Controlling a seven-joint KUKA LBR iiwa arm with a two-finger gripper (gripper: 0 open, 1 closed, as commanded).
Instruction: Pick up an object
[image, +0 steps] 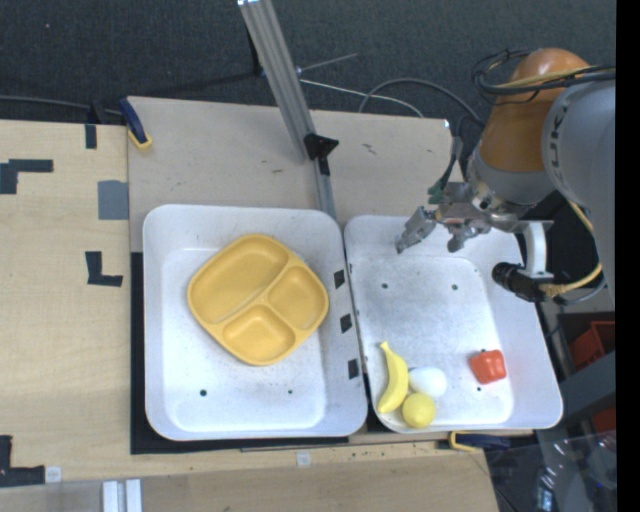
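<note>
My gripper (437, 236) hangs over the far edge of the right bin (440, 300), open, with nothing between its two fingers. At that bin's near edge lie a yellow banana (393, 375), a white egg-shaped object (429, 381) and a small yellow ball or lemon (418, 409), packed close together. A small red-orange block (488, 366) sits to their right. All of these lie well below the gripper in the view.
The left bin (170, 330) holds a yellow three-compartment plate (258, 297). A grey metal pole (290, 90) slants down to the gap between the bins. The arm's grey body and orange band (535, 100) fill the upper right.
</note>
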